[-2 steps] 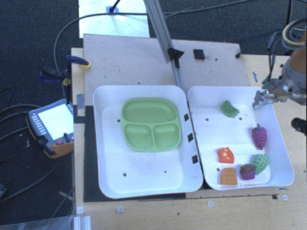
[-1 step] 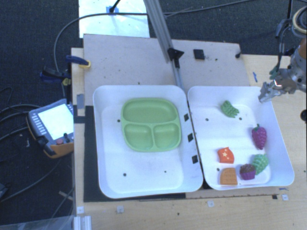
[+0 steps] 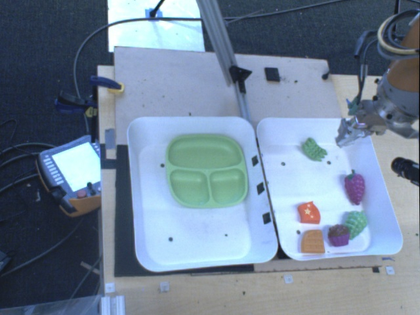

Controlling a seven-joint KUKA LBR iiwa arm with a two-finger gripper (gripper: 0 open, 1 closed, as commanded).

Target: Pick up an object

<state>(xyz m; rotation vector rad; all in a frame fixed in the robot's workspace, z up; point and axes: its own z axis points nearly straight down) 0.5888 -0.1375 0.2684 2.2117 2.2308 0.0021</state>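
Observation:
The right bin (image 3: 282, 136) holds several toy foods. A green leafy piece (image 3: 314, 149) lies near its back. A purple grape bunch (image 3: 354, 187) sits by the right wall. A red-orange piece (image 3: 309, 212), an orange block (image 3: 313, 241), a small purple piece (image 3: 338, 235) and a pale green piece (image 3: 356, 223) cluster at the front. My gripper (image 3: 346, 136) hangs over the bin's back right corner, right of the green leafy piece, with nothing seen between its fingers.
The left bin (image 3: 147, 238) carries a green divided plate (image 3: 206, 170). A slanted metal rod (image 3: 220, 35) crosses the board behind the bins. A teach pendant (image 3: 71, 174) lies left of the bench. Cables run over the dark floor.

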